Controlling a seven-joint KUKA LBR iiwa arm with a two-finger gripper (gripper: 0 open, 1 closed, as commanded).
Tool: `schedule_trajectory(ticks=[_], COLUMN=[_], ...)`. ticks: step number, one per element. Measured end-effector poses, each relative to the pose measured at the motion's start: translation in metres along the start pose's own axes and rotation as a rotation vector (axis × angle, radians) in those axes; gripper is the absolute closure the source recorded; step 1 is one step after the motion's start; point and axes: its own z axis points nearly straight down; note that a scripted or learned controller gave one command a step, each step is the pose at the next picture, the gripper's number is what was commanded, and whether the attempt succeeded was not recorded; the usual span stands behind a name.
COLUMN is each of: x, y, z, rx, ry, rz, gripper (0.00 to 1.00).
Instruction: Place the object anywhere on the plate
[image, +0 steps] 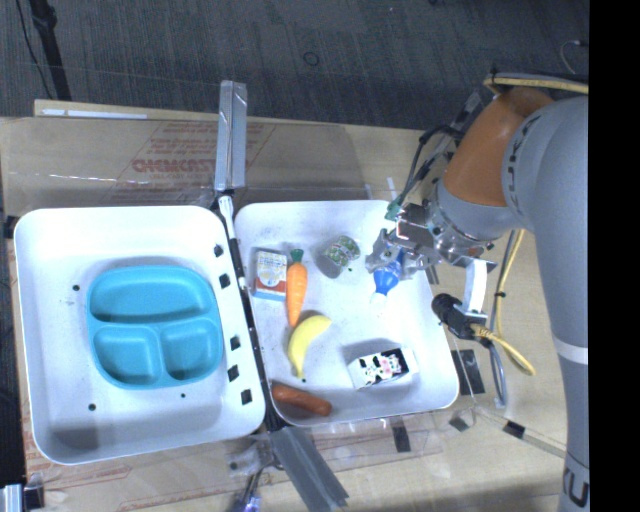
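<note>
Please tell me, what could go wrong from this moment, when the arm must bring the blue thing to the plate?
1. The claw has a small blue object at its tip; the grip looks slight, so it may drop.
2. The plate lies in the left bin, across the divider, so a low carry could catch on it.
3. The carrot, banana and carton lie under the path; a dropped object could land among them.

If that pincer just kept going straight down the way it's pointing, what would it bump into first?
Probably the small blue object right under the pincer, in the right bin. From this slanted view I can't tell whether they already touch.
</note>
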Motion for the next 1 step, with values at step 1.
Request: schedule_trajectory(ticks=[1], x=[0.0752], y=[0.0051], z=[0.0452], rx=[0.002], ry=[-0.001], rz=[-0.145], gripper=[1.0])
